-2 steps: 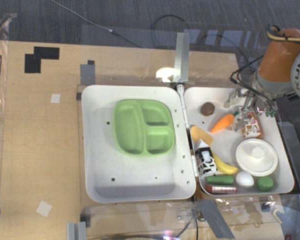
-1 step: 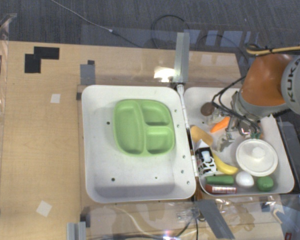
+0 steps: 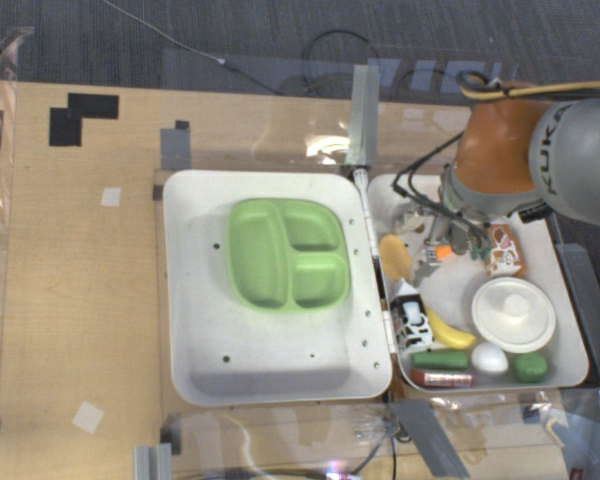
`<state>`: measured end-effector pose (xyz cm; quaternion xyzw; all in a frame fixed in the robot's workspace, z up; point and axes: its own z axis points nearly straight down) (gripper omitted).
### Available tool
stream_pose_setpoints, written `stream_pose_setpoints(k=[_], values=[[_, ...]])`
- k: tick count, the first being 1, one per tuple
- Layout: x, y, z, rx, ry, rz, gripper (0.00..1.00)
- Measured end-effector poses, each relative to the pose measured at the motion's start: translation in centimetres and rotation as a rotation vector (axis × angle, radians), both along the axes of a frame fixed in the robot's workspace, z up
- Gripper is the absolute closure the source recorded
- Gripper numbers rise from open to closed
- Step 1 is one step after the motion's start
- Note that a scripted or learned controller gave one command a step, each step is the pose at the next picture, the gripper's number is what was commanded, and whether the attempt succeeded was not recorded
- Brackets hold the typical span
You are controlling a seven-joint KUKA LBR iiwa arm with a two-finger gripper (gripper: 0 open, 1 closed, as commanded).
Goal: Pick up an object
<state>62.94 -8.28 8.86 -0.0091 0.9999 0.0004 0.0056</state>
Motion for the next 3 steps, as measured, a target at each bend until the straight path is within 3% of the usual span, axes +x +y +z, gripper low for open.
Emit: stream_pose_setpoints(k=[1, 2, 3], values=[[-3.1, -3.6, 0.1, -0.001, -0.002, -0.067, 0.0], [-0.8, -0.1, 0.0, 0.001, 0.003, -0.146, 0.0], [0.0, -5.4, 0.0, -0.001, 0.017, 0.038, 0.0]])
